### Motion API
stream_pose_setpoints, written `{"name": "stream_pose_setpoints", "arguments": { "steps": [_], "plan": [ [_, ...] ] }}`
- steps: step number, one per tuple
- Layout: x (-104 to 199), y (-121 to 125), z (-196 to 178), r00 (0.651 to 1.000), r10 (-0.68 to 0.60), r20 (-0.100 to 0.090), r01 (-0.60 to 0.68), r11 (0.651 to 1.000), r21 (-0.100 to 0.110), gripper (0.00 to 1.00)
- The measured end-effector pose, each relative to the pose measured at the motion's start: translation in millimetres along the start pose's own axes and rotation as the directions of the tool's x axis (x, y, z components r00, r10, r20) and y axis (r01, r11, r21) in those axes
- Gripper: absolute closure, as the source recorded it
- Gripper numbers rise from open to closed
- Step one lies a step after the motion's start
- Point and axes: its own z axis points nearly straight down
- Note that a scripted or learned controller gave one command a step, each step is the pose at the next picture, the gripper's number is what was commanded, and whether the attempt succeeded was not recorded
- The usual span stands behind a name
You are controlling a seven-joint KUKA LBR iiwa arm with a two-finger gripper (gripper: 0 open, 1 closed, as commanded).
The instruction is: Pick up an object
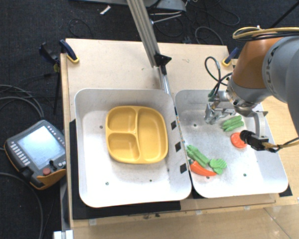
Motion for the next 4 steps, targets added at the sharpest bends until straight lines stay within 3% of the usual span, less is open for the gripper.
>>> {"name": "stream_pose_setpoints", "arguments": {
  "steps": [3, 4],
  "plan": [
    [8, 0, -146, 1.000, -0.004, 0.001, 0.004, 1.000, -0.005, 1.00],
    [53, -9, -129, 1.000, -0.007, -0.001, 0.007, 1.000, 0.003, 1.00]
  ]
}}
